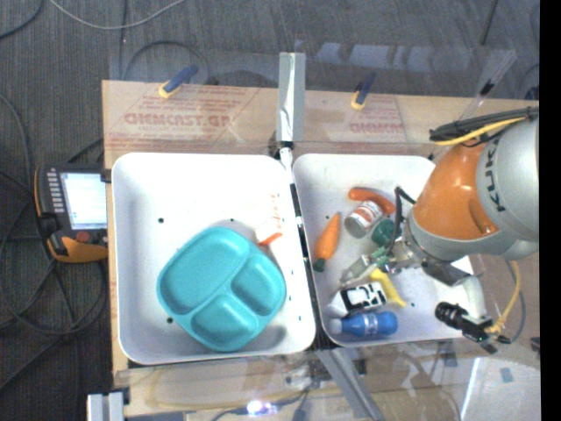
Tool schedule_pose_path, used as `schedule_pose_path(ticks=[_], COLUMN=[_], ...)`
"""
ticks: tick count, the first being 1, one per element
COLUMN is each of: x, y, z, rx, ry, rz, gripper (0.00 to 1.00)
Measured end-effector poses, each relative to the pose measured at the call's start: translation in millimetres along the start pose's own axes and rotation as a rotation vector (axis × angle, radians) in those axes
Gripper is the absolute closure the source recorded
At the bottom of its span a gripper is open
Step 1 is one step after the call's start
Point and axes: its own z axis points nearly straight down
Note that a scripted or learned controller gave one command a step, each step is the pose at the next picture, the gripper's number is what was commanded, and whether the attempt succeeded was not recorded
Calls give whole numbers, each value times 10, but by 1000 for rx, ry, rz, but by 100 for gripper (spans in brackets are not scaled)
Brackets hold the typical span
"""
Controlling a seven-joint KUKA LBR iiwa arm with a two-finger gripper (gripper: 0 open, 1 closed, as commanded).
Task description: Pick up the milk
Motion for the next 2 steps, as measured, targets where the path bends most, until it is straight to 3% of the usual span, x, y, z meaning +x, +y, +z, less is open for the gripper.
schedule_pose_path(ticks=[1, 2], x=[-159, -65], y=[558, -217], z=[-619, -9], rx=[10, -8], ry=[3, -3], rz=[-80, -58], gripper=[0, 0])
